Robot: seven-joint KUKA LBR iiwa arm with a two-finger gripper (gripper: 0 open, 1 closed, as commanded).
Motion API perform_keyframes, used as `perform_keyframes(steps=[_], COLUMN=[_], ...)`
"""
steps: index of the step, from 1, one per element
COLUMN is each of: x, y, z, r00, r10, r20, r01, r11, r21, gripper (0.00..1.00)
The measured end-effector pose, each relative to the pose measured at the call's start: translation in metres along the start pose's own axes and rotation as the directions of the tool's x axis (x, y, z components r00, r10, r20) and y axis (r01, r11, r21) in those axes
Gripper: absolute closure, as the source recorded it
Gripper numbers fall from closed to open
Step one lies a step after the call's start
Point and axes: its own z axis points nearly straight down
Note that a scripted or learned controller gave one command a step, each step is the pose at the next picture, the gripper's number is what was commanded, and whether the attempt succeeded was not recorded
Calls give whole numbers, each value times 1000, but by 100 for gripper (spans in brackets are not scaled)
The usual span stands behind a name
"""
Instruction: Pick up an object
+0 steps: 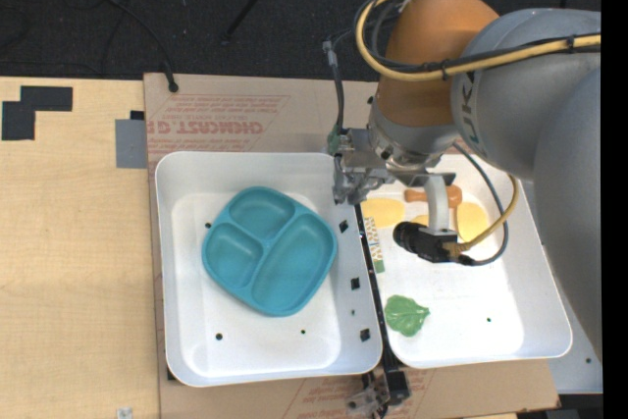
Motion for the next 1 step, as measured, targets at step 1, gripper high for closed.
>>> perform_keyframes(steps=[1], x=[42], y=[28], z=[3], r00=[1000], r10=[1], r20=[0], r01=[-1], r11=[1000], r21=[-1], gripper=[100])
